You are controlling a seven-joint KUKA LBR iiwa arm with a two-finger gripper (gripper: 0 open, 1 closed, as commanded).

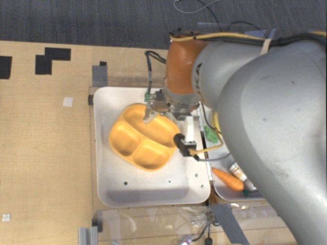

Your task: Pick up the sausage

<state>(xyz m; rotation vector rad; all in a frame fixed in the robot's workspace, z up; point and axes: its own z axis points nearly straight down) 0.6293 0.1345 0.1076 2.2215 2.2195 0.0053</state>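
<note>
My gripper point(152, 112) hangs over the far right part of a yellow divided plate point(134, 139) in the left bin point(148, 193). The orange wrist band and the broad grey arm rise just behind it and cover the plate's far edge and most of the right bin. Nothing can be made out in the plate's near compartments.
An orange carrot point(228, 179) lies in the visible corner of the right bin point(225, 194), beside a small white-and-brown object point(238, 172). A green object point(210, 135) peeks out under the arm near the wall between the bins.
</note>
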